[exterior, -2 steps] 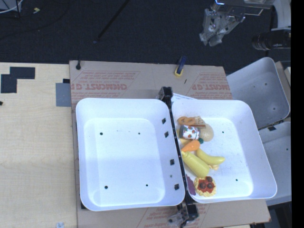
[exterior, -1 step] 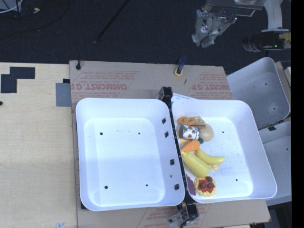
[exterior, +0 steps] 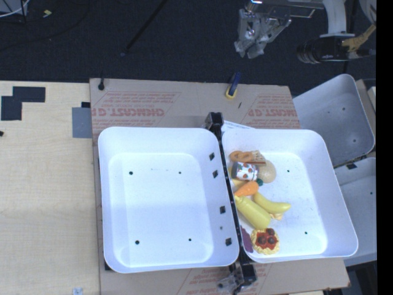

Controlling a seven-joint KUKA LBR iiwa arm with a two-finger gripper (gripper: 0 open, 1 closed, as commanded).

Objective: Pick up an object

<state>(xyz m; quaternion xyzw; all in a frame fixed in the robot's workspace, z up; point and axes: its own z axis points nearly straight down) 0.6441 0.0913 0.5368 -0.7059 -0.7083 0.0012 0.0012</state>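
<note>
Toy food lies in a pile along the left wall of the right bin [exterior: 319, 165]. The pile holds a yellow banana [exterior: 270, 204], a yellow corn-like piece [exterior: 251, 212], an orange carrot [exterior: 247, 189], a small tart with red berries [exterior: 265, 240], a pale round piece [exterior: 268, 173], a brown slice [exterior: 248, 157] and a small white and red item [exterior: 245, 172]. My gripper [exterior: 250, 47] hangs high at the top of the view, beyond the bench's far edge and well away from the pile. Nothing shows between its fingers.
The left bin [exterior: 116, 146] stands beside the right one, with a black clip strip [exterior: 222, 189] between them. Both rest on a cardboard sheet [exterior: 159, 106]. A blue and yellow clamp [exterior: 233, 85] sits on its far edge. A grey panel [exterior: 338, 112] stands at the right.
</note>
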